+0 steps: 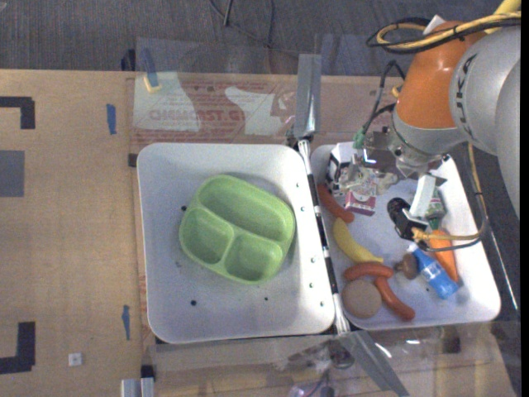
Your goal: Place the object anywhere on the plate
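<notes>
Gripper (361, 182) is low over the far-left corner of the right bin (483, 304), down among some small pale and pink clutter (360, 198) too jumbled to name. Whether it is clenched or released I cannot tell, because the wrist hides it, so there's no claim that anything is held. Just beside it, toward the near side, lies a red pepper (334, 203), then a banana (350, 243), and further on a sausage (387, 289) curled around a brown round piece (361, 299). A carrot (447, 259) and a blue bottle (436, 276) sit toward the right wall. So the object, whichever one gets picked, is over here in the right bin, and the plate (238, 228) waits green and bare in the middle of the left bin (161, 304), well apart across the two rims. My read is that this is the pick stage, with nothing delivered yet. To do it well, take one item alone, squarely across its narrow side. Lift clear of both rims before crossing, then let go low over a plate compartment so it doesn't roll off.
</notes>
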Robot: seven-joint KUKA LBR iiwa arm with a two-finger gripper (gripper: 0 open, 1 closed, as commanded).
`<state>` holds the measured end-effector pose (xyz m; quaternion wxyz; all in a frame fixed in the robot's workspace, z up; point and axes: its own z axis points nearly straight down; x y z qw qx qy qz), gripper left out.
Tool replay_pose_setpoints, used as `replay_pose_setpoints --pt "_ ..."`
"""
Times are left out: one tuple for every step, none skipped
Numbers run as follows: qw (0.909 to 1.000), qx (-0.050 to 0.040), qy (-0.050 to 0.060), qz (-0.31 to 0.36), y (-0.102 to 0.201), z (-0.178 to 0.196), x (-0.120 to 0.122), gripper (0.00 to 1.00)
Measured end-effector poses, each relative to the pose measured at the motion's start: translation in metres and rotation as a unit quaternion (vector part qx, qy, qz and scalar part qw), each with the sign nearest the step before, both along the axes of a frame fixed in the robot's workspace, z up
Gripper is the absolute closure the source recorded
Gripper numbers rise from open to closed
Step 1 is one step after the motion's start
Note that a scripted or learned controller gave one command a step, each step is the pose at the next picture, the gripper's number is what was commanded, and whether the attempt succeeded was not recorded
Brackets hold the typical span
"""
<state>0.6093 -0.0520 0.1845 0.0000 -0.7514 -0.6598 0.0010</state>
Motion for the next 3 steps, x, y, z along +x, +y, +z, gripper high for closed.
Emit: replay_pose_setpoints --pt "0.996 0.0007 -0.001 0.089 0.071 0.0 0.006 1.0" --pt "0.9946 0.0009 0.001 0.104 0.165 -0.01 -0.014 1.0" --pt "0.9946 0.001 0.0 0.104 0.165 -0.01 -0.014 0.0"
